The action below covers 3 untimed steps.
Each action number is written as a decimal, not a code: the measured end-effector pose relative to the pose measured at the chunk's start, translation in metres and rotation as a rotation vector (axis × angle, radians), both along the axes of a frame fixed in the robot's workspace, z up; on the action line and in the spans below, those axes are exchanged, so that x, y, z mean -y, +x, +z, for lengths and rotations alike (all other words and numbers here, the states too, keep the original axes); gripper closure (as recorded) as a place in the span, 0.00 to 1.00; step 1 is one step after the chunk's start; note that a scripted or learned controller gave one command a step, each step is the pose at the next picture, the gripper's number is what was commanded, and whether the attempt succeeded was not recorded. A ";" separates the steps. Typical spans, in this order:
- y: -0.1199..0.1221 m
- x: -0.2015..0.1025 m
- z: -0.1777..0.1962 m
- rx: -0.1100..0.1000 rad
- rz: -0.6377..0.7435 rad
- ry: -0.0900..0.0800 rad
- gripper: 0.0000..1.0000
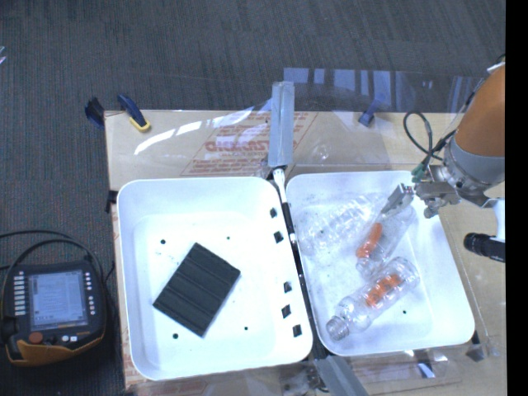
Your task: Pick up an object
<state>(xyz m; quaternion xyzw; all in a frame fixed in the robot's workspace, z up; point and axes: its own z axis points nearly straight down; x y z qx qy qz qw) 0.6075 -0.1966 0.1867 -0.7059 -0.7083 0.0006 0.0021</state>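
Gripper (412, 193), fingers seemingly apart, hangs just above the upper clear bottle (381, 236) in the right bin (462, 304)

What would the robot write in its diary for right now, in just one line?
claw: over right bin, upper edge | holding: nothing seen | right bin: clear bottles with orange bits | left bin: black pad

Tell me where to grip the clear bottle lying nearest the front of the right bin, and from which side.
Grip the front bottle across its midsection, near the orange label, coming straight down from above. It lies on its side, slanting from the cap at lower left to the base at upper right, so the hand should probably close across that long axis. The second bottle lies close behind it.
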 end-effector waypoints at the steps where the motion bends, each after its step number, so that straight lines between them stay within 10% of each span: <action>1: -0.010 0.002 -0.086 0.008 0.107 -0.001 0.00; 2: -0.041 -0.006 -0.098 0.005 0.203 0.000 0.00; 3: -0.041 -0.005 -0.090 0.003 0.198 0.003 1.00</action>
